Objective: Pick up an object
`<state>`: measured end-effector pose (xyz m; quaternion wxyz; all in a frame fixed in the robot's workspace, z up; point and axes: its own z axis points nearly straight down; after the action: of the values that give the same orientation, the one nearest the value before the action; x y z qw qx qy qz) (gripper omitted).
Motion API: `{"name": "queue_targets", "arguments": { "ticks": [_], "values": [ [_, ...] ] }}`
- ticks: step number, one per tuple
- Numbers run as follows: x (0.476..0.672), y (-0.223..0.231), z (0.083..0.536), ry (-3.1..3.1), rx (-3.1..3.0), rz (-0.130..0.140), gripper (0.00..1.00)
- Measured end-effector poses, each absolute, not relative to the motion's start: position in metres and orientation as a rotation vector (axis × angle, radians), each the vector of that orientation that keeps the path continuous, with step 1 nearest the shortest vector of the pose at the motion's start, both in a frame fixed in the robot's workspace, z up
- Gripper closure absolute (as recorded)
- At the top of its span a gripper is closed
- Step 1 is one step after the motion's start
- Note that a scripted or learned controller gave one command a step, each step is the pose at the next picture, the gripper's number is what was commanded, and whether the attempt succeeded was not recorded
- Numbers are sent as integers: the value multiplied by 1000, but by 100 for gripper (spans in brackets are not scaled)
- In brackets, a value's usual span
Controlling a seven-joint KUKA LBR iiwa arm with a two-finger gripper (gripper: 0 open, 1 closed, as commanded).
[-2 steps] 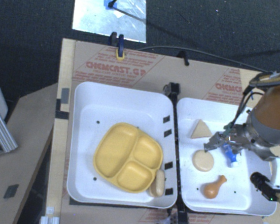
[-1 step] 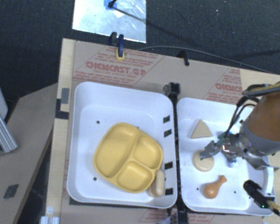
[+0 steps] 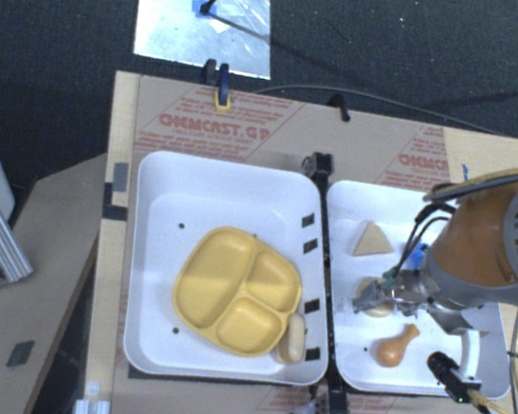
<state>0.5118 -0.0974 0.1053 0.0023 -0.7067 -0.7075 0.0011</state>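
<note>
My gripper (image 3: 381, 297) is low in the right bin (image 3: 363, 206), reaching in from the right under the grey and orange arm (image 3: 481, 245). Directly below its tip lies a small pale round object (image 3: 376, 310), partly covered by it. A tan drumstick-shaped toy (image 3: 395, 345) lies just in front of the gripper, toward the bin's near edge. Behind the gripper, a beige wedge (image 3: 373, 239) rests near the back of the bin.
The left bin (image 3: 156, 235) holds a yellow divided plate (image 3: 237, 290), with a pale oblong object (image 3: 293, 338) against its near right rim. A black divider (image 3: 321, 276) runs between the bins. A black part of the arm (image 3: 450, 373) overhangs the right bin's front corner.
</note>
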Motion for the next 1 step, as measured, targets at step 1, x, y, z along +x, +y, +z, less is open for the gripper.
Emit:
{"name": "queue_targets", "arguments": {
  "ticks": [1],
  "values": [
    [512,-97,83,-2222,-2219,0,0]
  ]
}}
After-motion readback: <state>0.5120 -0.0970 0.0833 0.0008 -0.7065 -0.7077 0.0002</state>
